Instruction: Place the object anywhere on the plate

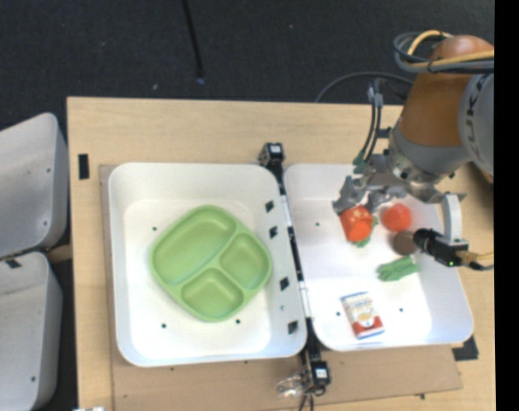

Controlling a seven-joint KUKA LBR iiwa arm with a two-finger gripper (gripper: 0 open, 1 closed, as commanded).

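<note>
Dark carpet surrounds a pale wooden bench [199,127] bearing two shallow white bins side by side. On the left bin [122,315] lies a light green plastic plate with three compartments [210,262]. Over the right bin [439,315] hangs the gripper [362,202], its jaws spread apart, with an orange-red rounded toy pepper [358,225] directly under them, touching or nearly so; whether it is gripped cannot be told. Just beside it sit a red ball-shaped toy [397,217], a green bean-like piece [398,269] and a small red-and-white carton [362,315].
</note>
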